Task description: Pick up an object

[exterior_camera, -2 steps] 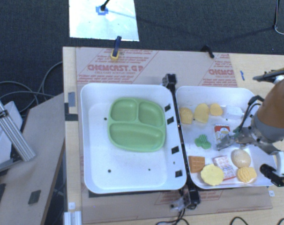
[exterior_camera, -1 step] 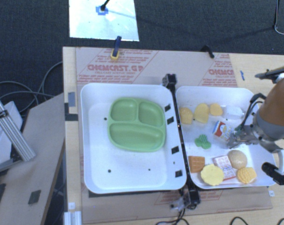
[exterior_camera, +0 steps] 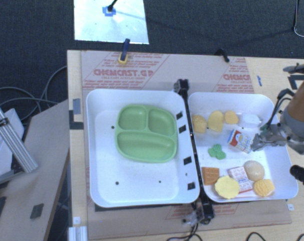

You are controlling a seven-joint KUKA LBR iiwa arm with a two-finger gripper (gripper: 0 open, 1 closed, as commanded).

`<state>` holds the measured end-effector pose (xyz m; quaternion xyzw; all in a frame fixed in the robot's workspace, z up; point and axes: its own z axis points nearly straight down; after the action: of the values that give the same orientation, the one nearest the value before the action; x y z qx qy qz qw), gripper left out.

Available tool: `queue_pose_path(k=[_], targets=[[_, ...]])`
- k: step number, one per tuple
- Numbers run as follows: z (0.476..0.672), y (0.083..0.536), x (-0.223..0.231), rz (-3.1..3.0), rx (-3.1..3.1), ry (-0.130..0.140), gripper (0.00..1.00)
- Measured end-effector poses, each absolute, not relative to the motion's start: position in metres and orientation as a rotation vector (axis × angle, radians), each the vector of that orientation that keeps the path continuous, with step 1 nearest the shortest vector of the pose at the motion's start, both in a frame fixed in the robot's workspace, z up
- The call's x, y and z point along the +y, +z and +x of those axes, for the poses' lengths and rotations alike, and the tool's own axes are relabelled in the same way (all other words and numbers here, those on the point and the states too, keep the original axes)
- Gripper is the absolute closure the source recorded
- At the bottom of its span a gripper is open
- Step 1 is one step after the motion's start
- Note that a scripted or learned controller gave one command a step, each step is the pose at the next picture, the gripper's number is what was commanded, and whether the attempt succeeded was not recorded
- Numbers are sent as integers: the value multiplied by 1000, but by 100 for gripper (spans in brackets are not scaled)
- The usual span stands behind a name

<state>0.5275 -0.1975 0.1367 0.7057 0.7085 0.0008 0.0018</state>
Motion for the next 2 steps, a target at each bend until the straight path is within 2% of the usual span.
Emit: queue_pose_path(k=[2], targets=[[537,226,-194,2213,2225,3,100]])
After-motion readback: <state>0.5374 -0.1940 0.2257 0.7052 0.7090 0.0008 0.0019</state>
